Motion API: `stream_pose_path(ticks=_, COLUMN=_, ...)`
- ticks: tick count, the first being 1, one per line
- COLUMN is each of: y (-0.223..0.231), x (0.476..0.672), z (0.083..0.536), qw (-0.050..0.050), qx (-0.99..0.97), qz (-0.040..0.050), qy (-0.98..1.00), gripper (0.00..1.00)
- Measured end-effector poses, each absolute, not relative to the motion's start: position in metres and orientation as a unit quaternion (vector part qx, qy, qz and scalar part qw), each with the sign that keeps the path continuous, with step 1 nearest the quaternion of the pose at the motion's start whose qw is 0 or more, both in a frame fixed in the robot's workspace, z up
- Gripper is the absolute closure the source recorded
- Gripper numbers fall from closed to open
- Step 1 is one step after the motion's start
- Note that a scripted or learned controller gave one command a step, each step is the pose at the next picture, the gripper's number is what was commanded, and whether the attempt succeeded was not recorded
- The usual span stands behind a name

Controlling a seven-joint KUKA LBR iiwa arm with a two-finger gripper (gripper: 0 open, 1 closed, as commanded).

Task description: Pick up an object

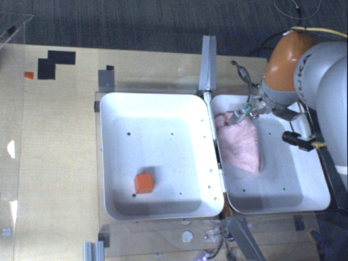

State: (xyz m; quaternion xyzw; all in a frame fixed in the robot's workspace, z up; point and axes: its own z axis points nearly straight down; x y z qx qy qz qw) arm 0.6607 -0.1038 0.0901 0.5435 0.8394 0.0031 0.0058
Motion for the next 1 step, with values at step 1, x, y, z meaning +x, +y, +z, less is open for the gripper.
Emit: stream_pose_path(ticks=1, y=-0.1138, x=0.612, z=0.0908, qw=0.006, qx=0.557, qz=0.0035, qy=0.831, gripper=0.0)
